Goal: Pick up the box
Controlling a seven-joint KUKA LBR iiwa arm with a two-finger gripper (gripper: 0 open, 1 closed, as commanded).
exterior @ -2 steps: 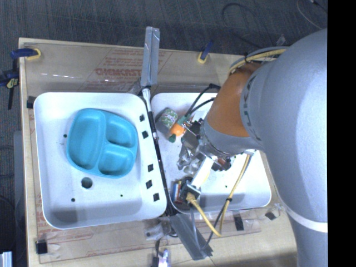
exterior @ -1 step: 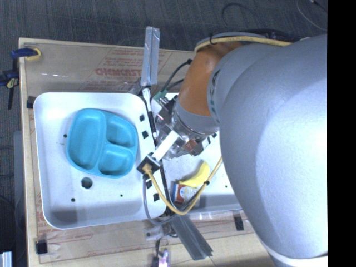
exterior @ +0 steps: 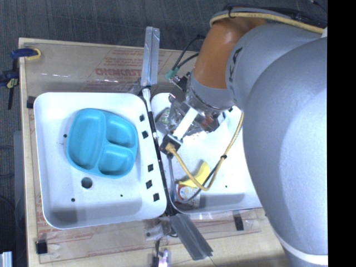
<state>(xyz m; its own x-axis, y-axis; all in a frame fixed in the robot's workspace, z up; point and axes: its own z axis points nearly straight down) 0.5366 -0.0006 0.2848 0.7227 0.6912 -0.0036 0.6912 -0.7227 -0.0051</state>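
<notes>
Arm (exterior: 278, 93) down over the right bin (exterior: 233, 196).
Gripper (exterior: 173, 121) by its left wall; open or closed, I can't tell.

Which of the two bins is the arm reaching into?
The bin on the view's right: the arm hangs over it. The left bin holds a blue divided tray.

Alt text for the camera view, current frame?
The grey arm with an orange band reaches in from the right, its gripper down in the right bin near that bin's left wall. The left bin holds a blue divided tray; a small item in the right bin's near corner is too hidden to identify.
</notes>
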